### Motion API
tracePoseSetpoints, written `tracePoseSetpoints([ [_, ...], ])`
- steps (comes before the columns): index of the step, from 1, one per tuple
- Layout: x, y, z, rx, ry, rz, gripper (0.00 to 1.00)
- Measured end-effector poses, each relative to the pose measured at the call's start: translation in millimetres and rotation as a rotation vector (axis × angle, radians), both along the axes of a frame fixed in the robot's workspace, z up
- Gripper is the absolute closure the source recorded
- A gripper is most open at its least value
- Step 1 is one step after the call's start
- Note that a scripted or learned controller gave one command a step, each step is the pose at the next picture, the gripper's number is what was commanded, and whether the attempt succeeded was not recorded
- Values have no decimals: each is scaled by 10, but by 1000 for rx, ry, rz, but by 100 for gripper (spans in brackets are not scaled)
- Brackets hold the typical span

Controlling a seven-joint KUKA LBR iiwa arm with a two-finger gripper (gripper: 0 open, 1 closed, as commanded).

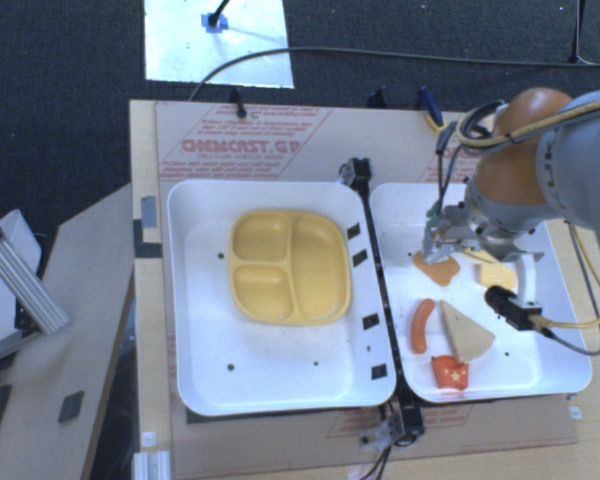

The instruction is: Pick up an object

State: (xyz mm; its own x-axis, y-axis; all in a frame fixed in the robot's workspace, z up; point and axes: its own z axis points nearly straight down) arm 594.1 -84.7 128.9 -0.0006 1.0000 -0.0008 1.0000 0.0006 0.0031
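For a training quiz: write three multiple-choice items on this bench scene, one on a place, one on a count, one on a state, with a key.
1. Where does the yellow divided plate lie?
A. the left bin
B. the right bin
C. on the cardboard behind the bins

2. How many compartments does the plate have?
A. two
B. three
C. five

3. How does the gripper stand?
A. high over the left bin
B. low in the right bin, by the orange piece
C. off the bench

Key: 1 A, the plate sits in the left bin's middle. 2 B, its ridges mark three wells. 3 B, the gripper's tip is just above the orange piece.
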Motion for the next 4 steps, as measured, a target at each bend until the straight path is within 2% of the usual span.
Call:
tracePoseSetpoints([
  [1,4,63,621,0,-3,4,100],
  [3,-10,62,1506,0,-3,5,100],
  [4,-168,667,1424,2,3,9,100],
])
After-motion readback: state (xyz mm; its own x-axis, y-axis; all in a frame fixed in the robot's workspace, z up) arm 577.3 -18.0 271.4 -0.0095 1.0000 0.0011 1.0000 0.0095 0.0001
